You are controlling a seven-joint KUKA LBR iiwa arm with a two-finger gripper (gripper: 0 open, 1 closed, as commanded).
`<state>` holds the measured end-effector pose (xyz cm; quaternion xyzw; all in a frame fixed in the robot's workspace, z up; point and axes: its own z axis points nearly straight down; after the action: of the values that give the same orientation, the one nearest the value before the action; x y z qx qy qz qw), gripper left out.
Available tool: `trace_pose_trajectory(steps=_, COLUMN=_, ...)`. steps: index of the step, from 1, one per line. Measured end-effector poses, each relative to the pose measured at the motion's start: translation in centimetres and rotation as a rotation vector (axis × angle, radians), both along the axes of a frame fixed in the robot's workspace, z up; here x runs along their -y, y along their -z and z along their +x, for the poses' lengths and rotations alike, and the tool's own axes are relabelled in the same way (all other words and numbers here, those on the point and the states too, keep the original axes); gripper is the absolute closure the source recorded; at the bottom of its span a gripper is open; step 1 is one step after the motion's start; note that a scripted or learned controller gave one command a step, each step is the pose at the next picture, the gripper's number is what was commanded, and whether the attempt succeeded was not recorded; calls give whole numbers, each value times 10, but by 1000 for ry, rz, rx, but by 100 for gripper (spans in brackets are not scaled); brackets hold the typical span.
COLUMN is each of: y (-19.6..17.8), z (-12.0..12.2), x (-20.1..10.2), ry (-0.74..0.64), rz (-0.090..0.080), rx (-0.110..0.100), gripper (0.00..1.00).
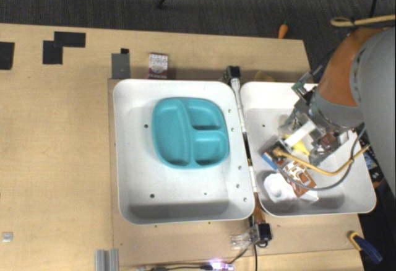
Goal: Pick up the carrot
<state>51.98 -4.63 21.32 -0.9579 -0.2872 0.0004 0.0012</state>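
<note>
**Arm low over the right bin, carrot hard to make out**

2 shallow white bins sit side by side on the wooden desk [55, 158]. The left bin [133, 202] holds 1 teal divided plate [189, 132] with 3 compartments, lying near the bin's middle.

The right bin [263, 99] holds a small heap of things in its near half, under and beside the arm's wrist. In the heap I count 1 white rounded object [274, 187] near the bin's front wall, 1 brown and white printed packet [298, 178] just right of it, 1 yellow piece [299, 147] above them, and 1 dark item [270, 156] at the left of the heap.

The carrot cannot be picked out with any certainty: a small orange strip [279, 151] at the left of the heap, beside the dark item, may be it. If so, its long axis runs roughly left to right with a slight slant, but which end is the tip is too small to tell.

The gripper [303, 140] hangs over the heap, reaching in from the right, with the grey arm [371, 78] and its orange band [340, 75] above it. Clutter and the wrist hide its jaws, so I cannot tell whether it is wide, narrow or holding anything.

1 yellow cable [334, 167] loops from the wrist across the right bin.
</note>
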Motion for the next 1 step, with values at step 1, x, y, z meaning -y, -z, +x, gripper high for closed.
trace_pose_trajectory(steps=1, y=-5, z=-27, x=-29, ry=185, rz=2, rx=-2, gripper=0)
